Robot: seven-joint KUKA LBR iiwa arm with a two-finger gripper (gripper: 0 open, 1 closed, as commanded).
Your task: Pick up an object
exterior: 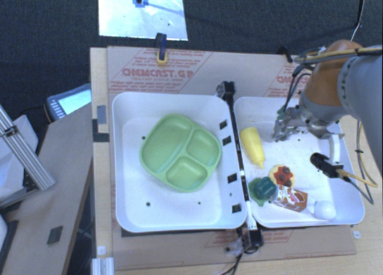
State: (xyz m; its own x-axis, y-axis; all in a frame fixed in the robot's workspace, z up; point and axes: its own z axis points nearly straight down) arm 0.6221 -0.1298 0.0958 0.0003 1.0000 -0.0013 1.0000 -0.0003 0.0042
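My gripper (281, 131) hangs over the back middle of the right bin (344, 208), its metal fingers pointing down with nothing seen between them. To its left lies a yellow bottle-shaped toy (253, 145) near the divider. In front of it sit a small pizza-like toy (282, 176), a green toy (261, 189), a red and white packet (291, 198) and a white egg-like object (325, 210). The gripper stands apart from all of them.
The left bin (128, 208) holds a light green divided tray (181, 152). A black clamp strip (234, 148) runs between the bins. The grey arm with its orange band (335, 76) enters from the right above the right bin.
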